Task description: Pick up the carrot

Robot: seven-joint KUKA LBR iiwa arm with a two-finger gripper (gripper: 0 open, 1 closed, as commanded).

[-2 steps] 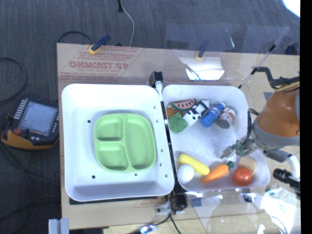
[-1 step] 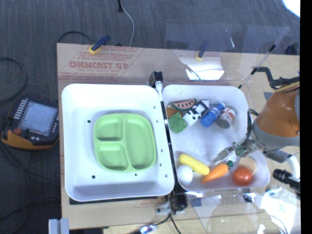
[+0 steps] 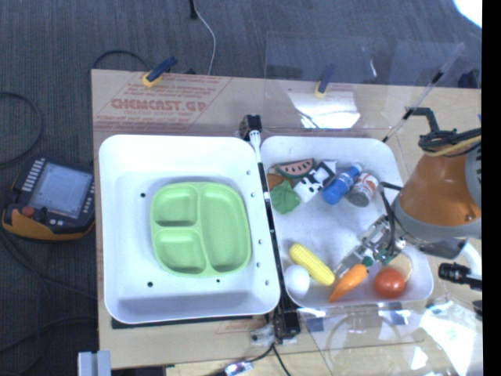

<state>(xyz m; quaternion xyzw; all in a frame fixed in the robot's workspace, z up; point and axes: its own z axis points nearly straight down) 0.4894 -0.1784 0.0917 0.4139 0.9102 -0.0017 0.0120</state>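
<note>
Carrot [image 3: 349,281] lies in right bin [image 3: 329,210], near edge, betw. corn [image 3: 311,263] and tomato [image 3: 390,283]. Gripper [image 3: 374,247] sits just above its thick end; finger state: cannot tell. Likely light, rigid, smooth plastic w/ taper; grip across thick mid-body.

Gripper [image 3: 366,254] just above carrot [image 3: 347,281] in rt bin [image 3: 329,151], by tomato [image 3: 390,283].
</note>
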